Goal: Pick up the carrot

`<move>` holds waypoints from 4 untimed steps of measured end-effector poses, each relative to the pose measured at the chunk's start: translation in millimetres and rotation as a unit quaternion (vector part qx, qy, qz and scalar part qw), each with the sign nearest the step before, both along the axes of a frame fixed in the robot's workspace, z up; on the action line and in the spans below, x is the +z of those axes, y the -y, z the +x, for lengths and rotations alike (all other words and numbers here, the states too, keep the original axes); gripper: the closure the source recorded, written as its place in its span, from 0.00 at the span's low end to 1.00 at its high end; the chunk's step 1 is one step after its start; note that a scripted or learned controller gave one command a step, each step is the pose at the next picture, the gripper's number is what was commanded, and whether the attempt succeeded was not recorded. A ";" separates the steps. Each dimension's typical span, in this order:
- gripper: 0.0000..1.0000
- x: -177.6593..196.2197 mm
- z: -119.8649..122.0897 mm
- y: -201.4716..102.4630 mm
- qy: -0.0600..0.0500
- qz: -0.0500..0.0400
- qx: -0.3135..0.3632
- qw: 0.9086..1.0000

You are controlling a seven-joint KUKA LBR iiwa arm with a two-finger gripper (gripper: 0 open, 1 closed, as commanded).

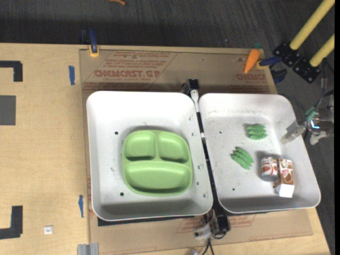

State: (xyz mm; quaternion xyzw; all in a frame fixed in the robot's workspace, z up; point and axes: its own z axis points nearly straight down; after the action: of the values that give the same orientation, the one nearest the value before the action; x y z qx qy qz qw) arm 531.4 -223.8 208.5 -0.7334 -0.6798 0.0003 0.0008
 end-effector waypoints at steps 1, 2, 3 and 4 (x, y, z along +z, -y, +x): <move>0.00 -59.7 -47.0 -72.7 0.000 0.000 -0.032 0.999; 0.00 -72.8 -52.3 -128.6 -0.001 0.001 -0.031 1.000; 0.00 -24.1 -51.7 -187.9 0.001 0.000 -0.193 0.981; 0.00 -24.2 -40.9 -142.5 0.000 -0.001 -0.347 0.938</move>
State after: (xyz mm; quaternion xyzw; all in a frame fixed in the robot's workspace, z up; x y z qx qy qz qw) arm 490.5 -81.3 184.2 -0.9239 -0.3826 0.0006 0.0002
